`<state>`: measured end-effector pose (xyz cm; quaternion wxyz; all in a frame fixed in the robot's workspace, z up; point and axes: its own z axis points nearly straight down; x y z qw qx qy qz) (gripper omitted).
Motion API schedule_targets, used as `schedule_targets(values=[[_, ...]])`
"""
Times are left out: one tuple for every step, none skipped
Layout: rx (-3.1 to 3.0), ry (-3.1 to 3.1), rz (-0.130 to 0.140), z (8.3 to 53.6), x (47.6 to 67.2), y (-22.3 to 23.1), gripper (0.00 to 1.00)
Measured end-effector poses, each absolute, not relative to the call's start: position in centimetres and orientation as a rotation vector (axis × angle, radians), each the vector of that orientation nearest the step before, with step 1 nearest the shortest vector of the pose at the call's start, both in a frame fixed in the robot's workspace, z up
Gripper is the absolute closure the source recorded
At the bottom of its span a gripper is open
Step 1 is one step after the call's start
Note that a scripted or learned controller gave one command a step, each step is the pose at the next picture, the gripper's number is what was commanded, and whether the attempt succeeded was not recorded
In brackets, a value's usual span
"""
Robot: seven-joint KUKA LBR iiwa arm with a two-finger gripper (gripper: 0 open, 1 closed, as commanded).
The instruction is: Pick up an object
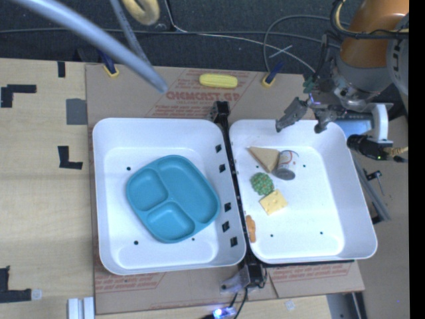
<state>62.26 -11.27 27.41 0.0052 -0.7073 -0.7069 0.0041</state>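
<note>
The grey arm (372, 58) comes in from the upper right, its orange band (378, 8) above the wrist. The gripper (307, 119) points down and toward the left, hanging in the air with its two dark jaws spread apart and nothing between them.

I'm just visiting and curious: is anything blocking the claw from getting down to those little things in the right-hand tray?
Nothing visible does. The gripper hangs open over the right bin's far edge. The tan wedge, green piece and yellow block lie uncovered on the bin floor, with open space between them and the gripper.
</note>
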Motion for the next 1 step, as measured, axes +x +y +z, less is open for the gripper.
schedule_targets(values=[[-2.218,-2.223,0.002,28.1,62.44,-11.25,0.0]])
